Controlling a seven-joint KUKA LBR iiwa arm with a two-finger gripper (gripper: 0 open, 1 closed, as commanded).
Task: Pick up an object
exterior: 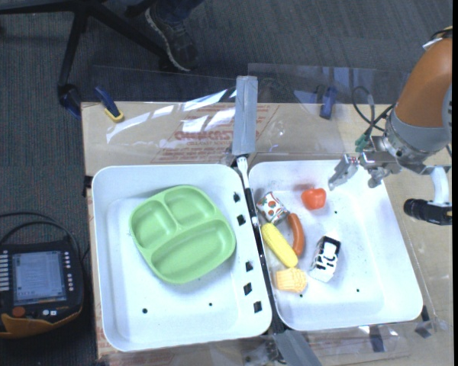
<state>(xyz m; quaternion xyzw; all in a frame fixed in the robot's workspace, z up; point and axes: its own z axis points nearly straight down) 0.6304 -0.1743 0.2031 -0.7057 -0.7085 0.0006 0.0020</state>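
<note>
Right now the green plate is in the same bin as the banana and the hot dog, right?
No. The camera view shows the green plate alone in the left bin. The banana and hot dog lie in the right bin.

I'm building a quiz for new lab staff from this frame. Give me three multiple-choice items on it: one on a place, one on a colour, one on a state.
1. Where does the green divided plate lie?
A. in the left bin
B. in the right bin
C. on the floor

2. What colour is the tomato-like toy?
A. blue
B. red-orange
C. white

3. How does the end effector stand?
A. fingers spread above the right bin, nothing between them
B. shut on the toy corn
C. pressed on the plate

Key: 1 A, the plate rests in the left bin. 2 B, it is red-orange against the white floor. 3 A, both fingers hang apart over the bin's upper corner, clear of the toys.
</note>
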